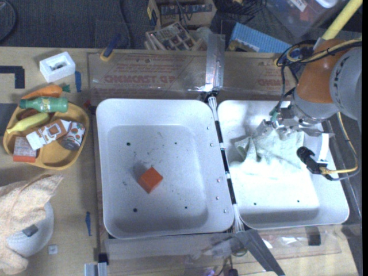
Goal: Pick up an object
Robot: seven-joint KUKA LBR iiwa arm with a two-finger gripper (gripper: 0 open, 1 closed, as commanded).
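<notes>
An orange cube (150, 179) lies in the left bin (115, 119), a little left of its middle. My gripper (246, 147) is low over the upper left part of the right bin (287, 211), reaching in from the right, far from the cube. The grey arm with its orange band (315, 84) stands above that bin's right side. A pale greenish blurred patch (282, 148) lies around the wrist; I cannot tell whether it is an object or part of the gripper.
A yellow bowl (63, 160) with toy food sits left of the bins. A cloth (23, 211) lies at the lower left. A small white box (57, 66) rests at the upper left. Cables hang by the arm (330, 171).
</notes>
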